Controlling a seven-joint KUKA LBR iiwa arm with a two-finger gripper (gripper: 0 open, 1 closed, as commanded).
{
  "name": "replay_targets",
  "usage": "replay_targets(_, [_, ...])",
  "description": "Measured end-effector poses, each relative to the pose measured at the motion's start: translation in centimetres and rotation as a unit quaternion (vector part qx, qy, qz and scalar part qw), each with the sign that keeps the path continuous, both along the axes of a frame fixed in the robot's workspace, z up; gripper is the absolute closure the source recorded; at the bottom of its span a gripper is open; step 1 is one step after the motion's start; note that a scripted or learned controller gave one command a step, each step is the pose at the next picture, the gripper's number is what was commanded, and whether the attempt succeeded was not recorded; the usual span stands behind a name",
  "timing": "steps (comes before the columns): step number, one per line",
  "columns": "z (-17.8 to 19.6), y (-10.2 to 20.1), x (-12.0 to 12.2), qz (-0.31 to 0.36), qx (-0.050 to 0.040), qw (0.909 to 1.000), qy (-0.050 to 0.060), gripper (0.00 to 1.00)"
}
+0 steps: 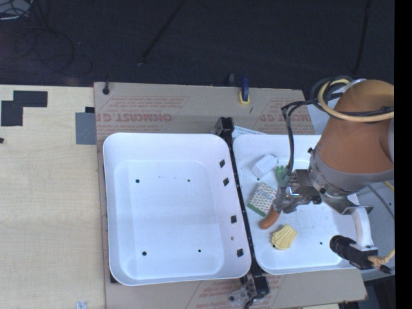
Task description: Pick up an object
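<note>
The gripper hangs low in the right bin, just over the orange piece; I cannot tell how it is set. The yellow piece lies at five o'clock. Best drop straight, centred, clear of the checked packet.

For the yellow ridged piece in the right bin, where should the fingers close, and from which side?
Across the middle of the yellow ridged piece, coming straight down from above. It lies flat and apart from the orange carrot-like item, with bare bin floor around it, probably leaving room for both fingers.
</note>
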State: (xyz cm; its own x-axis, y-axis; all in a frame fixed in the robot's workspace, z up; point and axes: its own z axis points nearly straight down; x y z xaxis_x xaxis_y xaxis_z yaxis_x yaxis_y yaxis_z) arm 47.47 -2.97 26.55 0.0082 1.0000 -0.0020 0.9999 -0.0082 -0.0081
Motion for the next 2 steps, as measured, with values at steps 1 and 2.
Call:
replay_targets(1, [9.5,2.7,4.9,0.006,0.0009,0.9999,-0.009,1.0])
replay_targets(2, [15.4,11.1,3.6,0.008,0.0019,1.0,-0.005,1.0])
